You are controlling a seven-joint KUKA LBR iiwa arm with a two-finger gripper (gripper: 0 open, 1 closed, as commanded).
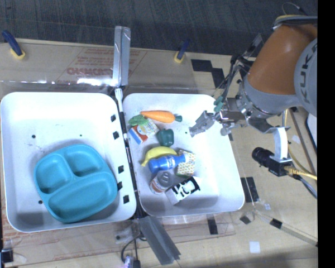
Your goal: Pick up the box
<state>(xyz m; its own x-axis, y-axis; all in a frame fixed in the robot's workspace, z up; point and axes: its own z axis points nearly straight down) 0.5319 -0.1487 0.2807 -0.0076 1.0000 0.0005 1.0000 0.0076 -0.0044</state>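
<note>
The box [184, 188] is white with black print and lies tilted near the front of the right bin [226, 186], touching a blue bottle [166, 163] and a round can [163, 180]. My gripper [214, 126] hangs over the bin's right side, above and to the right of the box and well apart from it. Its two grey fingers [200, 123] stand apart, open, with nothing between them.
The right bin also holds a carrot [158, 116], a green pepper [166, 137], a banana [158, 152], a small carton [139, 132] and a patterned packet [188, 162]. A blue divided plate [75, 182] lies in the left bin [22, 116].
</note>
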